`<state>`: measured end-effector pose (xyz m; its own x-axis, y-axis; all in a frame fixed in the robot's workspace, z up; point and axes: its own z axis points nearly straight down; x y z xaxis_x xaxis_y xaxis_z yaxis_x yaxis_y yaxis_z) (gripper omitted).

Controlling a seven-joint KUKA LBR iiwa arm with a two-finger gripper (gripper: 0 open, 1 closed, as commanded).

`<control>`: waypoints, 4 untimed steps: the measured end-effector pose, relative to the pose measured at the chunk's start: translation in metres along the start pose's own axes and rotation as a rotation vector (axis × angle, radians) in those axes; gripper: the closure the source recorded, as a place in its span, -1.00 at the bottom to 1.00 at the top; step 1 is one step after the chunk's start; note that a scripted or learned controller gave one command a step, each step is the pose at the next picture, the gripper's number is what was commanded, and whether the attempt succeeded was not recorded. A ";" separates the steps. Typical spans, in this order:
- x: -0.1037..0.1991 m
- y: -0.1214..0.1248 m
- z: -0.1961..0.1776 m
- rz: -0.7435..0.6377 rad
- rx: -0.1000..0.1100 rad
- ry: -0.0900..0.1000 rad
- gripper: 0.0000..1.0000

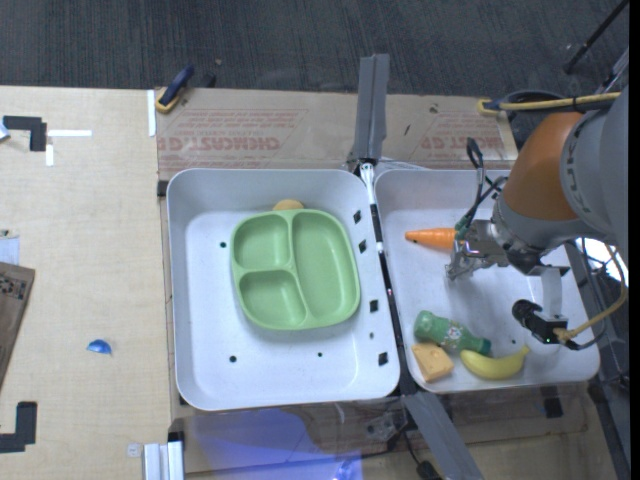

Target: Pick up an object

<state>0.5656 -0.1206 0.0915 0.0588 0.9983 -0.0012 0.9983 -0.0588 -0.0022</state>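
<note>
Right, camera view first & only: my arm [560, 183] comes in from the right w/ the orange band above the wrist, and the fingers [462, 265] hang low in the right bin [400, 268]. Can't tell if they're wide or narrow, the wrist hides the gap; nothing visibly clamped between them.

Nearest pick candidate is the carrot [432, 236], lying flat just beside the fingers, up and to their left, pointed end away from them. Looks apart from the tips, not touching, tho it's close.

Below the fingers, toward the near wall: a green bottle [448, 332] on its side, a yellow wedge [432, 362] touching its lower end, a banana [494, 363] just right of that.

Well apart to the fingers' left, in the other bin [190, 298]: a green divided plate [296, 268] w/ a small yellow item [288, 205] peeking from behind its far rim.

Handling guess for the carrot: prob a light, stiff plastic toy w/ a smooth skin, so it may squirt out along the taper. I'd grab across the thick end nearest the fingers, not the tip. On this white floor it'd roll if nudged.
</note>
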 end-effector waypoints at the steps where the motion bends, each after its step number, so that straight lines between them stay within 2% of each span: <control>1: 0.000 0.000 0.000 -0.001 0.000 0.000 -1.00; 2: 0.011 -0.045 -0.069 0.086 0.001 0.000 -1.00; 3: 0.021 0.041 0.000 0.157 -0.001 -0.001 -1.00; 4: 0.025 0.091 0.000 0.092 0.002 -0.001 -1.00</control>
<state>0.6579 -0.1010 0.0911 0.1501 0.9887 -0.0021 0.9887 -0.1502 -0.0042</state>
